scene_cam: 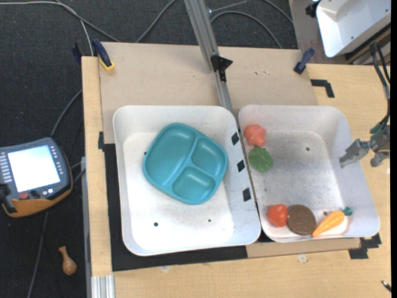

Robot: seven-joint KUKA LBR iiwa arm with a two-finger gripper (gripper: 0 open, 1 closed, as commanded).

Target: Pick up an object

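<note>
Tool (363,153) hovers at the right bin's (310,113) edge, finger state unclear; best centre above the carrot (329,222), spread, then descend straight.

Teal three-compartment plastic plate (186,162), two white shallow bins speckled dark (133,228), salmon-pink toy (254,134), green leafy toy vegetable (260,160), red-orange tomato (278,215), brown oval patty (301,219), orange carrot with green tip (329,223)

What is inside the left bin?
Inside the left bin lies a teal divided plate, its compartments bare. Whatever bin floor lies beneath the plate is covered.
</note>
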